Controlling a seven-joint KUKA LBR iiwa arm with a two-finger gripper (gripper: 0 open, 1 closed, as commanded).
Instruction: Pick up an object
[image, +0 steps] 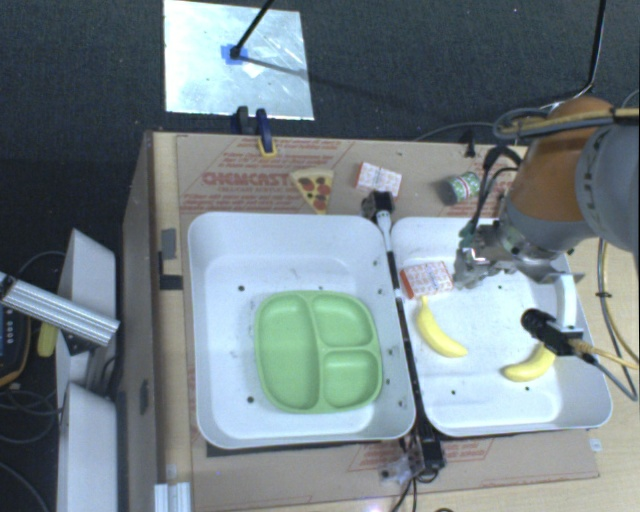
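The tool (468, 265) is seen over the upper part of the right bin (485, 395), centre-right of the frame. It sits at the end of the grey arm (560, 190) w/ orange band, which comes in from the right edge. Whether the tool is released or clenched cannot be told from this angle.

A red-white packet (425, 277) lies flat on the bin floor just left of the tool, near the divider btw. the bins; contact w/ the tool cannot be made out. Below the packet a yellow banana (438, 333) lies at a slant, its upper end close to the packet's lower edge. A second banana (530, 365) lies lower right in the same bin, well apart from the first.

A green divided plate (320, 350) is held approx. centred in the left bin (220, 300). On the bench (250, 165) above the bins, a pizza-slice toy (313, 188), another small packet (379, 178) and a small can (462, 186) are set left to right. A foil sheet (238, 55) lies at upper left of the frame.
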